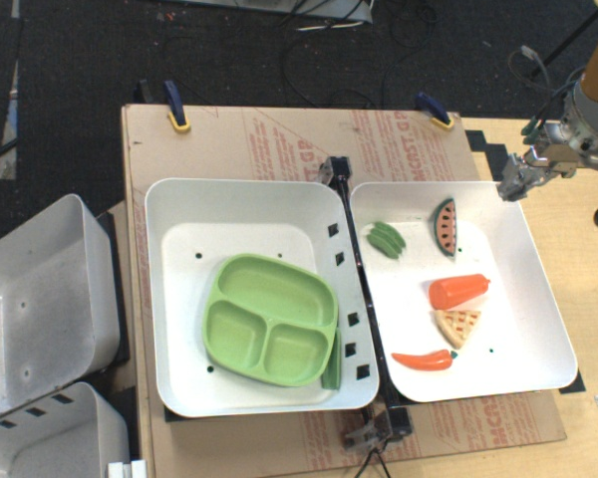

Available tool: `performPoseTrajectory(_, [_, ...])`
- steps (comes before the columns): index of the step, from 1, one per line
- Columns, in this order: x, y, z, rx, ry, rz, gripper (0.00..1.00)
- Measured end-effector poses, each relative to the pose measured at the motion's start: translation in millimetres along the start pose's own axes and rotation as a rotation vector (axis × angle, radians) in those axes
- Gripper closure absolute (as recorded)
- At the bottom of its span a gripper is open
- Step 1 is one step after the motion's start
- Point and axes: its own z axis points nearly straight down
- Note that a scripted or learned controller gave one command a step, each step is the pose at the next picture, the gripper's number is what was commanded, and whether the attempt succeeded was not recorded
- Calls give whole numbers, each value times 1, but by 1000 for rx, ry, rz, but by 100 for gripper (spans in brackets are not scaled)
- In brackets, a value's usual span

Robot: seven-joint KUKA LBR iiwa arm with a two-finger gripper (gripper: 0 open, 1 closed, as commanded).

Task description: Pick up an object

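— Chili pepper (423, 359) first, nearest the camera: red with a green stem, lying flat in the right bin (538, 267), well below and to the left of the jaws.

— And beyond it?

— Waffle wedge (458, 325), tan, touching the orange-red pepper (458, 289) just above it. Both lie down-left of the jaws, well apart from them. Farther on, a green pod (386, 238) and a watermelon slice (445, 226) sit to the jaws' left, the slice being the nearer of the two. Off in the left bin (169, 267), far from the jaws, rests a green divided tray (271, 319).

— Where is the arm?

— It enters at the right edge, high up, wrist angled down and leftward. The gripper (510, 184) hangs at the right bin's far right corner, about over the rim.

— Holding anything?

— Nothing shows between the fingers. How far apart they stand I cannot tell — too small and blurred.
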Motion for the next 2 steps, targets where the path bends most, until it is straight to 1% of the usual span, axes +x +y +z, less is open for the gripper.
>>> performPoseTrajectory(1, [46,-11,15,10,4,-3,100])
performPoseTrajectory(2, [99,-27,31,12,5,-4,100])
